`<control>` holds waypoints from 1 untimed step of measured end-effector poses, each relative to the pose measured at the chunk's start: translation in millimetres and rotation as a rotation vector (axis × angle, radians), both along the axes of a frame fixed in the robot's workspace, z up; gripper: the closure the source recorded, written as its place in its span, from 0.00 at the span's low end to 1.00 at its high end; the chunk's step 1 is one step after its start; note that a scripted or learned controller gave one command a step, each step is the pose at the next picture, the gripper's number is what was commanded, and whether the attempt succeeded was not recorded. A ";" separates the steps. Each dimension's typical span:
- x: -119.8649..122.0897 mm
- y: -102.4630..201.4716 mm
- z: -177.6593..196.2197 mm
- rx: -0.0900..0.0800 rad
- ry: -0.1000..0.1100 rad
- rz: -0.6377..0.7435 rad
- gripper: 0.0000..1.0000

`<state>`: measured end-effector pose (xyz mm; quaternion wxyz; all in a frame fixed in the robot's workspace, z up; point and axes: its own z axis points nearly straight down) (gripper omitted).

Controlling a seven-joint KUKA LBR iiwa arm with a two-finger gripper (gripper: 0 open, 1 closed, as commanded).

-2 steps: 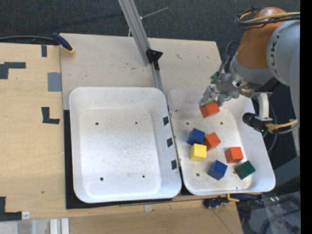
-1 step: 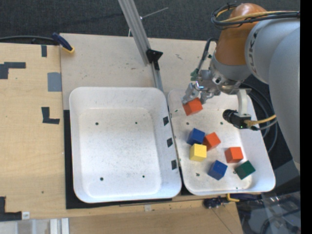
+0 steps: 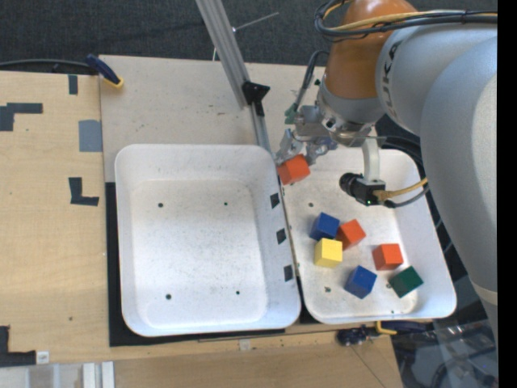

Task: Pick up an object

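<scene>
My gripper (image 3: 296,153) sits at upper centre of the frame, fingers closed on an orange block (image 3: 294,169) (held over the left rim of the right bin (image 3: 432,293)). Six more blocks lie lower right.

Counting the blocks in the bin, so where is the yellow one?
The yellow block lies in the right bin, just below the blue block and left of the orange block.

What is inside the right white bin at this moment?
In the right bin lie two blue cubes, a yellow cube, two orange cubes and a green cube. The arm covers its far corner.
</scene>
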<state>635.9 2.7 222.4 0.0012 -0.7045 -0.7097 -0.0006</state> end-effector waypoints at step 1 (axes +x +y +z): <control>12.0 54.2 11.5 -0.001 -0.001 0.000 1.00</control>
